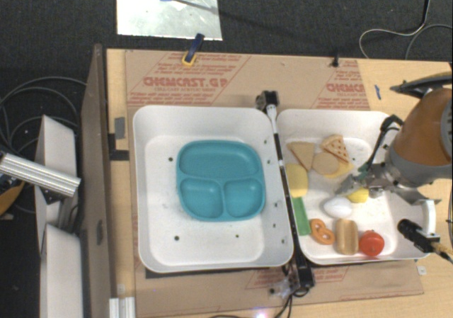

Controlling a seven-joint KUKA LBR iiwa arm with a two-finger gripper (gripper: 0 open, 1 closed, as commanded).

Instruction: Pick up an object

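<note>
A cardboard-topped bench (212, 72) carries 2 white bins; over the right bin (311, 122), the gripper (359, 185) (finger state unclear) should centre squarely on the yellow piece (359, 195) before closing.

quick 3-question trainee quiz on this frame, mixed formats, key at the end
1. True or false: the teal plastic divided plate lies in the right white bin.
2. Multiple choice: which item lies nearest the gripper? A) round red toy tomato B) small yellow toy lemon C) orange toy pretzel
3. Fill in: the long green toy vegetable stick lies along the right bin's ____ wall.

Key
1. False: it lies in the left white bin.
2. B
3. Left, beside the divider between the bins.
</note>
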